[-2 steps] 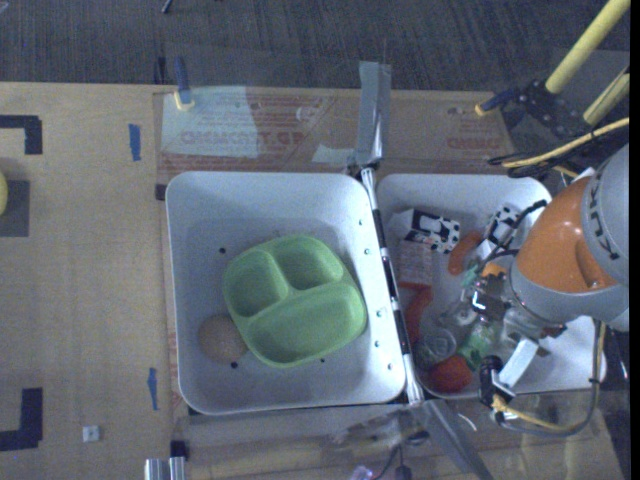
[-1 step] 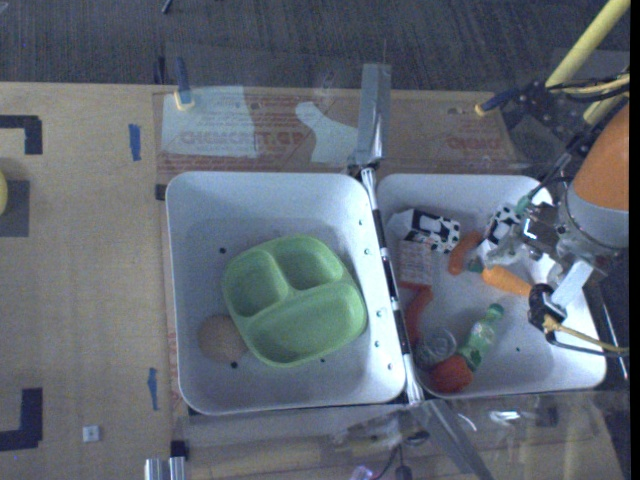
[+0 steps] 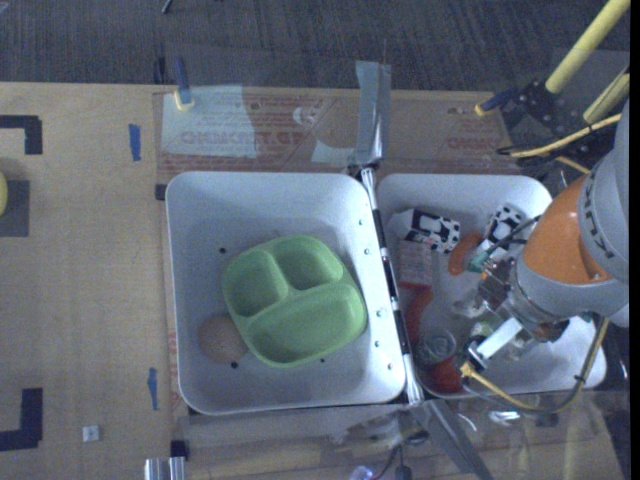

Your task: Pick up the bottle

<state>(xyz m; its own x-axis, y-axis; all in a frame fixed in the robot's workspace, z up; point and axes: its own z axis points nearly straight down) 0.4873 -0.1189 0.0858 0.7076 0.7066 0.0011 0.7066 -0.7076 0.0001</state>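
Green divided plate (image 3: 293,300) fills the left bin (image 3: 190,208), a tan ball (image 3: 221,338) touching its lower-left edge. The right bin (image 3: 455,186) is cluttered: a black-and-white packet (image 3: 432,229), a red object (image 3: 446,375). The gripper (image 3: 487,313) hangs among them; its state I cannot tell. The bottle (image 3: 413,283) lies just left of it, along the bin's left wall.

Clear bottle (image 3: 418,298) with red contents and a grey cap, lying lengthwise along the right bin's (image 3: 455,190) left wall
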